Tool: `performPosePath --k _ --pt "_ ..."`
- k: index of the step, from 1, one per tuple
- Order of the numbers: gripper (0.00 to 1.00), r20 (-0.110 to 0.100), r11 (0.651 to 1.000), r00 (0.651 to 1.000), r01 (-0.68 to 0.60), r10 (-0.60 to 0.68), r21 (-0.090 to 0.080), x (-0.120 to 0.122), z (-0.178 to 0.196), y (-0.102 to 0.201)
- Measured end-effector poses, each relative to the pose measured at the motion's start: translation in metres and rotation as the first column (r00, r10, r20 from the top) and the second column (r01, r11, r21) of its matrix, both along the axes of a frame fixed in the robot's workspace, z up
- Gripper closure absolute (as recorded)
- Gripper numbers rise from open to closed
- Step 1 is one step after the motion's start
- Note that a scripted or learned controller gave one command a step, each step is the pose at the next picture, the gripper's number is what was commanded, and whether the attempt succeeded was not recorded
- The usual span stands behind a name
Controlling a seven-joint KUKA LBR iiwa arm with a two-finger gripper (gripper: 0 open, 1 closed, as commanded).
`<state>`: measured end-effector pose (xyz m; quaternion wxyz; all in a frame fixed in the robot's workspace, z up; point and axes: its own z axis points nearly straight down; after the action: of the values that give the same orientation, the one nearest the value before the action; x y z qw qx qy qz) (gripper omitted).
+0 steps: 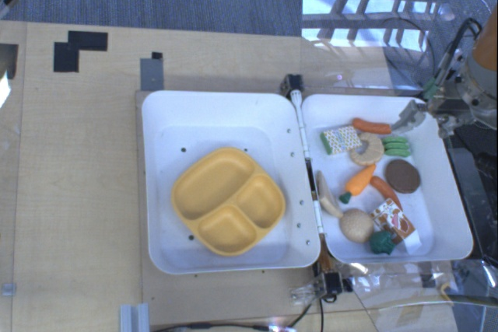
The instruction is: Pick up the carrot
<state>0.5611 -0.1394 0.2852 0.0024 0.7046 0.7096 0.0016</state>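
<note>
Hovering over right bin (459,237) edge (upper): gripper (424,114); carrot (360,180) apart.

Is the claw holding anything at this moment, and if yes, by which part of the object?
Nothing is held. The claw hangs over the right bin's far right corner, apart from the carrot lying among the other toy foods.
</note>
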Motion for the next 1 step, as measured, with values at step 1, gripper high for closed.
performPosePath --k 1 --pt "0.00 -0.012 0.997 0.997 -0.074 0.074 0.004 -0.0205 -0.1454 0.0130"
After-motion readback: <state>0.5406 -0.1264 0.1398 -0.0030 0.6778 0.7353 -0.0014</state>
